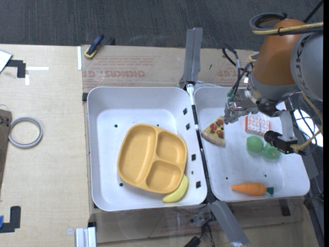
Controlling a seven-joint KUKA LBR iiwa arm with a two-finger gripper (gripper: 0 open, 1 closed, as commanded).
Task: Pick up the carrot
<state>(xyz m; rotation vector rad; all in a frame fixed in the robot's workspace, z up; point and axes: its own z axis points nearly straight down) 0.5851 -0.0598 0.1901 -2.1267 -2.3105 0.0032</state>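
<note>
The carrot [250,189], orange with a small green top at its right end, lies flat near the front edge of the right bin [221,189]. My gripper [232,112] hangs over the back of that same bin, well behind the carrot and a little to its left. It sits just above and right of a pizza slice [214,133]. The arm's orange band and grey wrist cover the bin's back right corner.
A white and red packet [257,124] and two green round pieces [261,146] lie in the right bin between gripper and carrot. The left bin [103,112] holds a yellow divided plate [152,158] and a banana [177,191]. A tape roll [23,132] rests on the bench at left.
</note>
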